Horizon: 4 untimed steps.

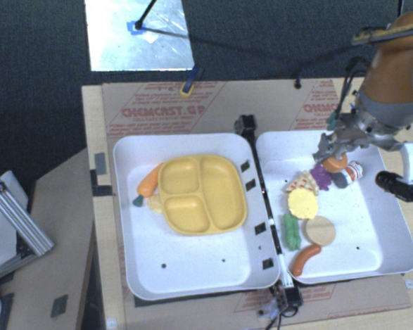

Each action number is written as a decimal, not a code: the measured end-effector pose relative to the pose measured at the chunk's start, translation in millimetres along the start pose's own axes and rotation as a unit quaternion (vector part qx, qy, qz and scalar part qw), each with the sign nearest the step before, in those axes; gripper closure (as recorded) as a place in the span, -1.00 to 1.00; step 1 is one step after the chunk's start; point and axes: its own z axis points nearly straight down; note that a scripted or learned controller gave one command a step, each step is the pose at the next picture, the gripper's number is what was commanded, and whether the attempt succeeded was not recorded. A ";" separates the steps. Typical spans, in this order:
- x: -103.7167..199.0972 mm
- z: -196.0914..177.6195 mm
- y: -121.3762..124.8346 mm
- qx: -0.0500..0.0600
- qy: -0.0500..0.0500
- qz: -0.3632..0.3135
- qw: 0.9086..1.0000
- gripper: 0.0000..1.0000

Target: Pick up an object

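Left bin (140, 271): yellow tray (198, 194) with three compartments lies near the middle. A carrot (150, 179) rests against the tray's left edge, orange end up-right, green tip down-left. A pale scrap shows just under it, partly hidden by the tray; cannot tell what it is.

Right bin (382, 254): toy foods in a loose cluster left of centre. Sausage (305, 257) nearest the front, lying at a slant. Green pod (291, 231) upright beside the bin's left wall. Tan disc (320, 230) just right of the pod, touching a yellow disc (302, 204) above it. Cracker wedge (301, 183) above that, purple grapes (322, 177) beside it.

Gripper (334, 150) is low over an orange piece (334, 164) at the cluster's upper right, a grey-and-white piece (348, 174) just beside. Fingers blurred; cannot tell whether spread, closed or gripping anything.
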 end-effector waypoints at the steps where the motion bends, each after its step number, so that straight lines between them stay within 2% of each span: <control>1: 50.4 -6.5 13.7 0.000 0.000 0.000 1.000 1.00; 2: 103.7 -6.6 42.2 0.000 0.001 0.000 1.000 1.00; 3: 153.7 13.3 55.1 0.001 0.000 0.001 1.000 1.00; 4: 185.4 13.7 60.9 0.000 0.000 0.001 1.000 1.00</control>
